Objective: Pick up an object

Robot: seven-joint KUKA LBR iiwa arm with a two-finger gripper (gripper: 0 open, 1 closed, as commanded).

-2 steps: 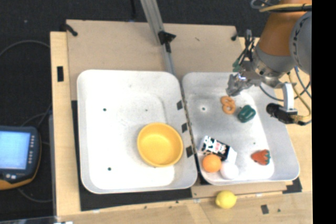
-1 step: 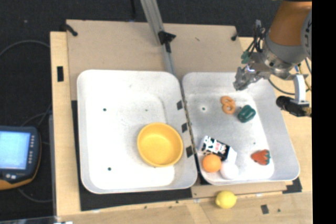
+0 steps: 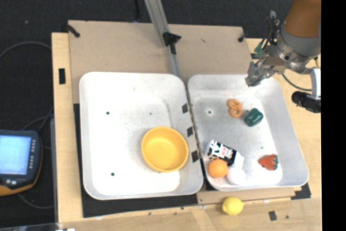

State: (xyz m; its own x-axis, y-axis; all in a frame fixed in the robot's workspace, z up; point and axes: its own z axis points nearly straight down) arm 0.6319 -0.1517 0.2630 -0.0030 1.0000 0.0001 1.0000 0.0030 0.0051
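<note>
Pretzel [image 3: 234, 107] beside green pepper [image 3: 253, 117] in right bin [image 3: 286, 116], hand [image 3: 253, 80] above, grip state unclear

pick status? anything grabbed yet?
Done: nothing lifted that I can see. In hand: the gripper hangs over the right bin's back edge, nothing visible between its fingers. Left: the whole pick; pretzel, green pepper, orange lie in the bin.
</note>
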